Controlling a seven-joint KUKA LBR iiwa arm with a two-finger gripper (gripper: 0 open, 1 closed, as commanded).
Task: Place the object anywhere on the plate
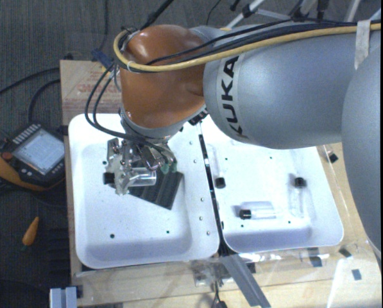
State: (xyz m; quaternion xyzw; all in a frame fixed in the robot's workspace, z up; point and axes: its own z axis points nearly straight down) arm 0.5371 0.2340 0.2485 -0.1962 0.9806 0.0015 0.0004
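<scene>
Grey KUKA arm (287, 88) with orange band fills the upper right, reaching down into the left shallow white bin (95, 236). Its metal 2-finger gripper (135, 175) hangs just above a dark flat rectangular object (165, 190) lying tilted on that bin's floor. Finger state: cannot tell. Right white bin (326, 226) holds a small clear cylinder with a black cap (255, 212).

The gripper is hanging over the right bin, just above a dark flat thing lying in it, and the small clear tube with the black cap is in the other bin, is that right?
Not quite. In the camera view the gripper hangs over the left bin, just above the dark flat thing lying there. The small clear tube with the black cap lies in the other one, the right bin.
</scene>
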